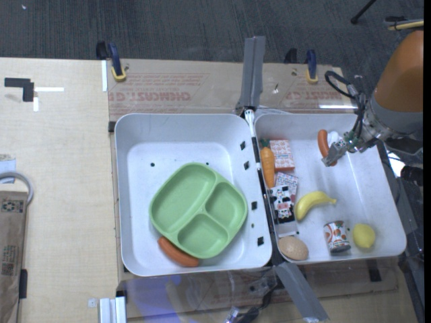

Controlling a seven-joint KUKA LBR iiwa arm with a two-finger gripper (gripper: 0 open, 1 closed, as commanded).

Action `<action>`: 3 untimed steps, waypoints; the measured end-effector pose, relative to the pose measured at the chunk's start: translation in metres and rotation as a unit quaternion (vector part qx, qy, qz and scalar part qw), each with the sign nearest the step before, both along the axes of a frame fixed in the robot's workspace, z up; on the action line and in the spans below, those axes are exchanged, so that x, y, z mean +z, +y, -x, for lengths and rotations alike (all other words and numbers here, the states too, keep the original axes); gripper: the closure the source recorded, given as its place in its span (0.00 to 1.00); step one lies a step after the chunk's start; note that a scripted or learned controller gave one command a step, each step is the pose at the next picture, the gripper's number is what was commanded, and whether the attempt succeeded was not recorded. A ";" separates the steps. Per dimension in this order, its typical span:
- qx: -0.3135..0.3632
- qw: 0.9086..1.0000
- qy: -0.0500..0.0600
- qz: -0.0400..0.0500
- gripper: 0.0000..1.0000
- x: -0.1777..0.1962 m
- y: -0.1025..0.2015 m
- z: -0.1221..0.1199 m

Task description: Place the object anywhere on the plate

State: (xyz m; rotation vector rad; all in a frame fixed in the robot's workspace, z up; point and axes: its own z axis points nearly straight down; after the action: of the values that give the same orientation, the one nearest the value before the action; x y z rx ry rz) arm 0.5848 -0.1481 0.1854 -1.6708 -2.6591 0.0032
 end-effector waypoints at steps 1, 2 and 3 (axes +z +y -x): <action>0.077 0.997 0.000 -0.001 1.00 0.022 0.070 0.085; 0.066 0.998 0.001 -0.001 1.00 0.005 0.141 0.076; 0.097 0.995 -0.001 0.000 1.00 0.025 0.247 0.089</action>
State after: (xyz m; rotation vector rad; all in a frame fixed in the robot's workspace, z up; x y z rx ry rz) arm 0.4959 0.0984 0.2101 -1.4065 -2.8097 0.0014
